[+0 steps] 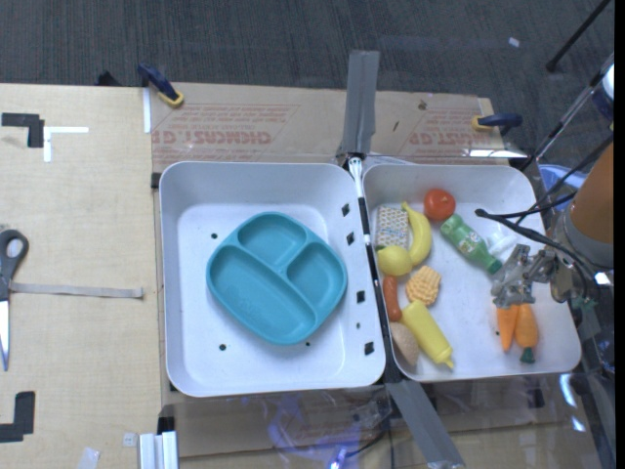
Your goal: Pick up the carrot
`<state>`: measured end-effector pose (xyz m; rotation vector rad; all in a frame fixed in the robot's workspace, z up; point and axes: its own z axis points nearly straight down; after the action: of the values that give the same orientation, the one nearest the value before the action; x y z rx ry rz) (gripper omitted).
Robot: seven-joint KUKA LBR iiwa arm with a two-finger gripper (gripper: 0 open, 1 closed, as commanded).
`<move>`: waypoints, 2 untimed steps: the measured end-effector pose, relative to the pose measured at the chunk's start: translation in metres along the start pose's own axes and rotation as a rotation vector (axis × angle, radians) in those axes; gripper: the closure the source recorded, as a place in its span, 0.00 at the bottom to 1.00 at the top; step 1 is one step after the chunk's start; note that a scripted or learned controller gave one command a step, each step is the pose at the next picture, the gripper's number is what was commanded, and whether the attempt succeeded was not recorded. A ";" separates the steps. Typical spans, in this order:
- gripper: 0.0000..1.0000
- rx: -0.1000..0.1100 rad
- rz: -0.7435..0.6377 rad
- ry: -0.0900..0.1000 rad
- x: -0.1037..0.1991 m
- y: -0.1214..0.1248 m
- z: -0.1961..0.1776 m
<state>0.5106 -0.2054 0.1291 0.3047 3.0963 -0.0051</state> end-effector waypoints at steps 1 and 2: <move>0.00 0.000 0.000 0.000 0.000 0.000 0.000; 0.00 -0.001 0.000 0.026 -0.014 0.017 0.037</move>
<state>0.5292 -0.1917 0.0926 0.3065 3.1218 0.0001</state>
